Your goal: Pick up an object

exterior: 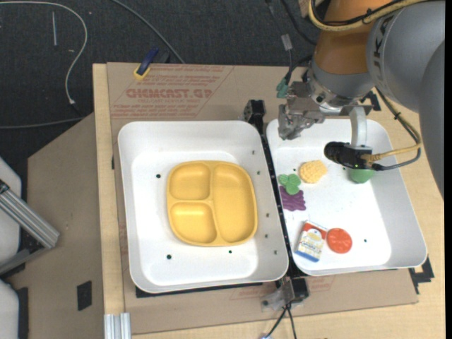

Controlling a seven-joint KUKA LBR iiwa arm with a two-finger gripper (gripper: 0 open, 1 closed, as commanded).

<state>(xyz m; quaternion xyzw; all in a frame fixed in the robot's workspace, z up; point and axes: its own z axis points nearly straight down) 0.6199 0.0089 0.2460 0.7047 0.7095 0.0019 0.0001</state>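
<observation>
You are looking at a robotics lab bench, not a home: two shallow white bins [134,189] sit on a cardboard sheet [176,90] printed with red lettering. Left of the bins, loose cables [70,83] trail over dark carpet [42,55], and an aluminium rail [25,217] shows. Above the bins' right half hangs the grey and orange industrial arm [367,34]

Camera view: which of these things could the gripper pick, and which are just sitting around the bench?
Pick candidates, in the right bin:
yellow corn-like toy
green toy
purple grapes
small carton
orange disc
green piece

Just lying about:
yellow divided plate in the left bin
cardboard sheet
cables
</observation>
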